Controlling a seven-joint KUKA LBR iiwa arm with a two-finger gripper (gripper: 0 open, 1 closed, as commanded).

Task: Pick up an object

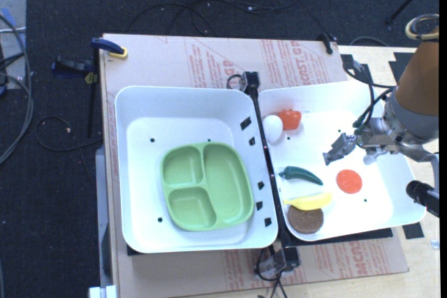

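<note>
The right bin (391,209) holds the loose things to pick from: a flat orange-red disc (349,181) lies near its middle, a dark green pepper-shaped piece (301,174) to the disc's left, a yellow banana-like piece (308,202) touching the top of a brown round piece (305,219) at the near edge, and a white egg (272,127) just beside a red-orange piece (290,119) at the far left corner; the hand (339,149) hovers over bare bin floor between the disc and the far pieces, apart from all of them, with nothing between its fingers; how wide they stand I cannot tell; the arm (419,91) comes in from the right, its orange band above the grey wrist, the hand pointing left and slightly down; the left bin (136,122) carries a pale green divided plate (207,185) with three compartments; the worktop (188,59) is covered in brown board printed with red lettering, seen reversed and too broken to read with confidence; a blue clamp (108,47) grips its far left corner.
</note>
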